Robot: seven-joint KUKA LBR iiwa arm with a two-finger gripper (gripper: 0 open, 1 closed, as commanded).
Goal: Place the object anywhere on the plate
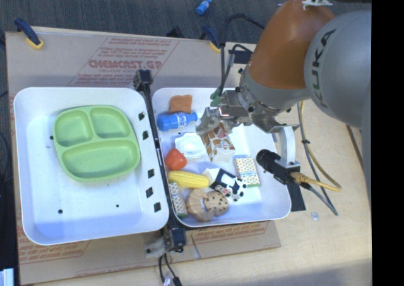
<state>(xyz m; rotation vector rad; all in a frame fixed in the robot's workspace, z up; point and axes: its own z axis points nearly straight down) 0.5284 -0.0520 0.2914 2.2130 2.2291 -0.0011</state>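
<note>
- A brown-and-white carton (pixel 219 139) sits in the right bin (pixel 278 206), well apart from the green divided plate (pixel 96 142).
- The gripper (pixel 213 119) hangs just above the carton; whether its jaws are parted or closed cannot be told.
- Farther from the plate than the carton lies a green-edged packet (pixel 247 170).
- A corn cob (pixel 187 179) lies nearer the plate.

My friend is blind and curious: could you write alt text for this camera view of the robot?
A grey and orange robot arm's gripper hovers over the right bin, which is crowded with toy food including corn, a cookie and a blue bottle. A green divided plate sits in the left bin.
</note>
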